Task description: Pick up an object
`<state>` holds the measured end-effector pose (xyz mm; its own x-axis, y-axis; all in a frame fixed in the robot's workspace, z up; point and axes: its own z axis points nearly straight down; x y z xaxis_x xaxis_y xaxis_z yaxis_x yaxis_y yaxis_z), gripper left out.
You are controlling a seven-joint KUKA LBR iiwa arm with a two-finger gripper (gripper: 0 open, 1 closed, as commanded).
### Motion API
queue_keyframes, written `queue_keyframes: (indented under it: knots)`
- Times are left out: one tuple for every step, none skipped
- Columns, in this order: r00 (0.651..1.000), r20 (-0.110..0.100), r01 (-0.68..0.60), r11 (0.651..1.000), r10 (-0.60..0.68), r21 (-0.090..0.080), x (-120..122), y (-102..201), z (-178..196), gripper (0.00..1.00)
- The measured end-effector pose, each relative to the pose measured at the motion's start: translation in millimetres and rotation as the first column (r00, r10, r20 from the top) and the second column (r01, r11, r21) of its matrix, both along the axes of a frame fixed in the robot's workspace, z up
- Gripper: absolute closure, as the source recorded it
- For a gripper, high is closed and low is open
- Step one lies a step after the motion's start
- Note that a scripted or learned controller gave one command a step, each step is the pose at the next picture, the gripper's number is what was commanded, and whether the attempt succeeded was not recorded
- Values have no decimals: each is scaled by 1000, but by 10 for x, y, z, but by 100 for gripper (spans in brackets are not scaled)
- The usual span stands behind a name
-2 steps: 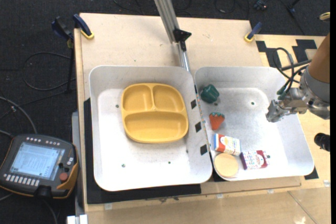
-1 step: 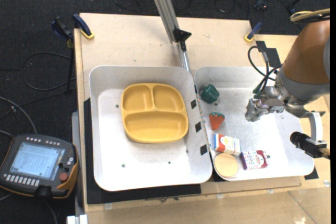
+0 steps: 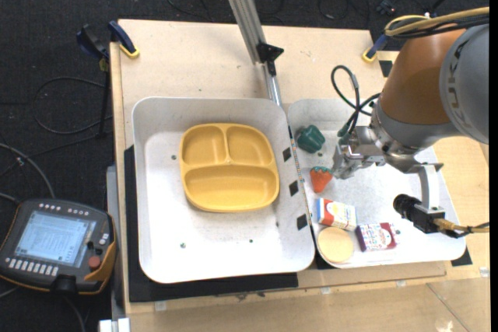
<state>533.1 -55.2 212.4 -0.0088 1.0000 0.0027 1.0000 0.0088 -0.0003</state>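
My gripper (image 3: 340, 165) hangs over the right bin (image 3: 373, 186), just to the right of a small red-orange strawberry-like toy (image 3: 320, 178). A dark green object (image 3: 310, 138) lies up and to the left of it near the bin's left wall. Toward the front of that bin are a small white and red carton (image 3: 334, 211), a round tan disc (image 3: 337, 245) and a pink and white box (image 3: 376, 236). The arm's orange band and grey wrist hide the bin's back right part.
The left bin (image 3: 156, 167) holds a yellow divided plate (image 3: 229, 166). A metal pole (image 3: 243, 0) slants across the bench from the top. A black cable loops above the gripper. A teach pendant (image 3: 54, 243) lies off the bench at lower left.
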Motion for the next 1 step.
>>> queue_keyframes:
  knots:
    - [1000,-1,0,1000,0,0,-4,470,-5,100]
